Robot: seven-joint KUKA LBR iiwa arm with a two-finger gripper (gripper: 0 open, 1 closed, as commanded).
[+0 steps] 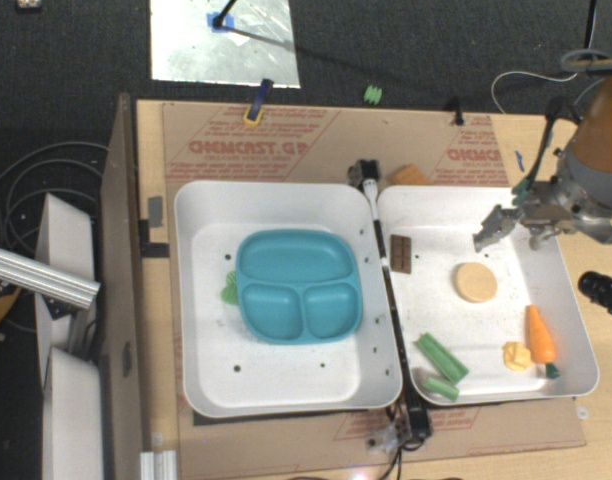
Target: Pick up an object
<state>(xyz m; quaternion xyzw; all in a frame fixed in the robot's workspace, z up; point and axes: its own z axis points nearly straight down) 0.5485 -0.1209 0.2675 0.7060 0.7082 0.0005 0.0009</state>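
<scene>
Camera view from above is showing two shallow white bins sitting side by side on a bench. Nearest the viewer, in the right bin [571, 313], a green pod-shaped toy [442, 358] is lying at the near left, with a small yellow piece [516, 356] and an orange carrot [541, 336] resting at the near right, the two close together. Further in, a round tan disc [476, 282] is lying flat near the bin's middle, well apart from the others. A brown chocolate-bar piece [399, 254] is sitting against the divider on the left. In the left bin [201, 298], a blue divided plate [298, 285] is taking up the centre, with something green peeking out from its left edge.

Farther back, the gripper [508, 224] is reaching in from the right and hovering over the far part of the right bin, just beyond the disc. Nothing is showing between its fingers; whether they are spread or closed cannot be told from here.

Judging from this layout, the disc is looking like the handiest target, though its flat shape is calling for a low, centred descent so the fingers straddle its rim rather than sliding over the top.
</scene>
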